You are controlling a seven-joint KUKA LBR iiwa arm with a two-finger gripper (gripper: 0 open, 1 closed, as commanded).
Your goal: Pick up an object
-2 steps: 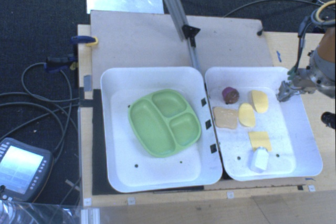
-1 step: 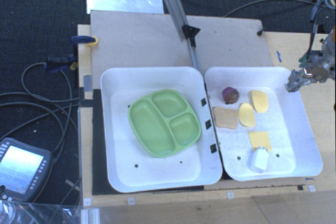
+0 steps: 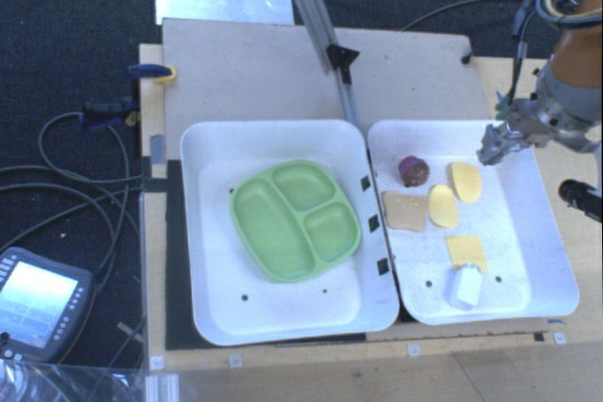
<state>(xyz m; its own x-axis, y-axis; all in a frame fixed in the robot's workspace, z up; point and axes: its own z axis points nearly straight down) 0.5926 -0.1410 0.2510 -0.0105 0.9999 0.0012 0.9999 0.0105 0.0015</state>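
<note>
green divided plate [image 3: 296, 219] sat in left bin [image 3: 203, 297], far left of pincer | purple ball [image 3: 413, 170], tan slice [image 3: 405, 211], yellow pieces [image 3: 453, 195] lay in right bin [image 3: 556, 282], lower-left of pincer | pincer [image 3: 494, 149] hovered at bin's upper edge, grip state unclear

Arm [image 3: 575, 61] cut off by right edge; hand [image 3: 494, 147] blurred, finger state unclear; pendant [image 3: 38, 301] cropped at left.

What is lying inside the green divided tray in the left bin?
Nothing is visible inside the green divided tray; all three compartments show bare green plastic. The left bin floor beneath the tray is covered, so it cannot be seen.
</note>
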